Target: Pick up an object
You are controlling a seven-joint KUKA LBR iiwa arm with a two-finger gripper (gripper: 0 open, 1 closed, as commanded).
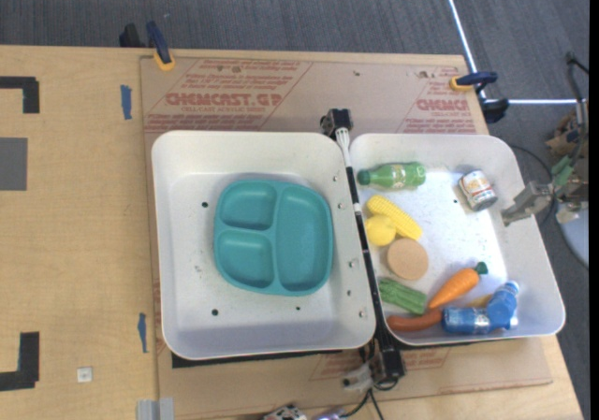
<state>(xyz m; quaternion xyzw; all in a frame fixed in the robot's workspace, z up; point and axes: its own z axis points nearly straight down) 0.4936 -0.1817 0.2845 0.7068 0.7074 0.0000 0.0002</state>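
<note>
Nearest the camera, a blue bottle [483, 312] lies in the right bin [533, 250] by its front wall, with a carrot [454, 285], tan disc [408, 259], corn [393, 216], green bottle [391, 176] and small can [476, 190] farther back. A teal divided plate [274, 234] sits in the left bin [178, 222]. The gripper [524, 206] hangs at the right bin's right rim, too blurred to tell how it stands, touching no object.

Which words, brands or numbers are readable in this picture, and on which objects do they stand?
"CHEMCAST GP", red print repeated on the brown board behind the bins; smaller lines blurred.
Green bottle label: too small to read.
Small can label: blurred.
Blue bottle label: unreadable.
</note>
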